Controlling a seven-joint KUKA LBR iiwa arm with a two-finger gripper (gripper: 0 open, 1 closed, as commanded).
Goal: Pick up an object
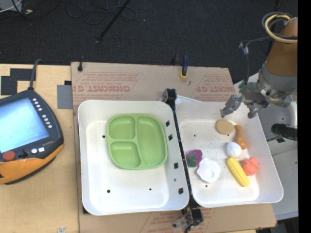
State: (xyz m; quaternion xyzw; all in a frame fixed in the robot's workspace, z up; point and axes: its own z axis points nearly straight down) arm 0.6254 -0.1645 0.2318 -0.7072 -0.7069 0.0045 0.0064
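Note:
My gripper [241, 108] hangs open over the far right part of the right bin [265, 191], its two fingers spread apart with nothing between them. Just below it lies a tan round cookie [225, 126]. Beside that are an orange carrot-like piece [240, 137], a white egg [233, 149], a yellow corn cob [238, 171], an orange-red fruit [250, 166], a purple grape cluster [194, 157] and a white fried egg shape [208, 170].
A green divided plate [136, 141] lies in the left bin [92, 188]. A black clip strip [177, 149] runs between the bins. A teach pendant [26, 130] rests on the bench at far left.

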